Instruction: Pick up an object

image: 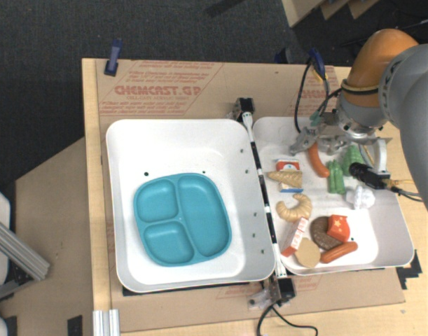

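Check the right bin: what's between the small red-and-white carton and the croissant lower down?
In the camera view, a tan pastry lies between the carton and the croissant, just under the carton; bare white bin floor separates it from the croissant.

Setting: robotics lab. Evidence: plywood bench [199, 89] printed with supplier lettering stood on dark carpet [45, 33]; on the bench, two white bins [129, 159] clipped side by side; loose cables [298, 324] trailed off the bench's near edge

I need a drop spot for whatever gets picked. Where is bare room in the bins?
Left bin: bare floor all around the teal tray, widest above it. Right bin: crowded with toy food, gripper over its top.
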You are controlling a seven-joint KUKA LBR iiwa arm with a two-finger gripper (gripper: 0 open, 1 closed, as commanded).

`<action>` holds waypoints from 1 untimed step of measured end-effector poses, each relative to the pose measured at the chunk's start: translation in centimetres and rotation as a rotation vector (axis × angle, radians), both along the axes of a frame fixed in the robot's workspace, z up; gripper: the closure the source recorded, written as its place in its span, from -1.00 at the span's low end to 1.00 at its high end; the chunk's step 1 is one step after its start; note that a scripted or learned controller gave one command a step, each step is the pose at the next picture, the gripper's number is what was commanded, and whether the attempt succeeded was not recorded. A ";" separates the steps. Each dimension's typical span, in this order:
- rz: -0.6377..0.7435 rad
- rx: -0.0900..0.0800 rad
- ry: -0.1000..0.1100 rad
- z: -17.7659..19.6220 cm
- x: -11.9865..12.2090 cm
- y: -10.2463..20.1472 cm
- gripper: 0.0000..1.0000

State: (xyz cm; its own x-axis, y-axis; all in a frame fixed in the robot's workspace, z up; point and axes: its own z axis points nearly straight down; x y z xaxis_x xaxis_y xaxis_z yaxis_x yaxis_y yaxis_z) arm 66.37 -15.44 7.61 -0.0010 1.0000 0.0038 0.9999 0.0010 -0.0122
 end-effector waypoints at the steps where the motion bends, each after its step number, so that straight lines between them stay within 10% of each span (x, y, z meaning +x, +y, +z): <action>1: 0.001 -0.003 -0.012 2.0 0.3 0.0 1.00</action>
